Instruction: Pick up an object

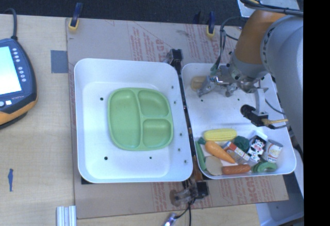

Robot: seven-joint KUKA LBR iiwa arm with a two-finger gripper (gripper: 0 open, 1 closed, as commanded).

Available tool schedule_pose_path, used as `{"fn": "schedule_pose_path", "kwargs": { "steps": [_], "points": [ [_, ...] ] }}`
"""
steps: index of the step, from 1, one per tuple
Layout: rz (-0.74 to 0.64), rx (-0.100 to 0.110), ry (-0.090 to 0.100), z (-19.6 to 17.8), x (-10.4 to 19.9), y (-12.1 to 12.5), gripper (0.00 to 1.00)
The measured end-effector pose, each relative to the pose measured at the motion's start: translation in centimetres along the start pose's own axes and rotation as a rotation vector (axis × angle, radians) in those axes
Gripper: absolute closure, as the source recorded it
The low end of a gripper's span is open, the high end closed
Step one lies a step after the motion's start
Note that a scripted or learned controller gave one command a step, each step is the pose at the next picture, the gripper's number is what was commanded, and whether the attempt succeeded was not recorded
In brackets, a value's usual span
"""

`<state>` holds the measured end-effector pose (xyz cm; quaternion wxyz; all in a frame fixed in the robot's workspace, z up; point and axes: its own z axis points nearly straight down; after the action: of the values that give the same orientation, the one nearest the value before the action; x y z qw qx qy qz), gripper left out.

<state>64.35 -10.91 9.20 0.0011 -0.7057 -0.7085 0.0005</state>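
Surface (46,132) of pale wood carries two shallow white bins side by side on a cardboard sheet. Left bin (87,116) holds a green divided tray (140,118), lying flat near its centre. Right bin (193,132) holds the candidate objects, heaped along its near edge: a corn cob (220,134), a carrot (219,151), a reddish sausage-shaped piece (236,170), a small black-and-white item (255,147), and several others too crowded to name. A tan piece (198,83) lies alone at the far left corner of that bin.

Arm (258,39) enters from the right, its orange band above the wrist, and hangs over the far end of the right bin. Hand (219,83) sits low, just right of the tan piece and well apart from the heap. Whether it is spread or pressed together I cannot tell; nothing is visibly held.

Judgement: the approach step is in hand, and no pick is made. The tan piece is the nearest target. The next move calls for shifting toward it, descending, and closing squarely, with care for the bin wall close beside it.
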Motion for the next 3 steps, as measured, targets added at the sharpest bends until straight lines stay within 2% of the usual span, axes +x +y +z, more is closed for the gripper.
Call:
{"fn": "schedule_pose_path", "kwargs": {
  "steps": [1, 3],
  "points": [
    [-0.001, 0.000, 0.000, 0.00, 1.52, 1.10, 0.00],
    [-0.002, 0.001, -0.001, 0.00, 1.47, 1.27, 0.00]
  ]
}}
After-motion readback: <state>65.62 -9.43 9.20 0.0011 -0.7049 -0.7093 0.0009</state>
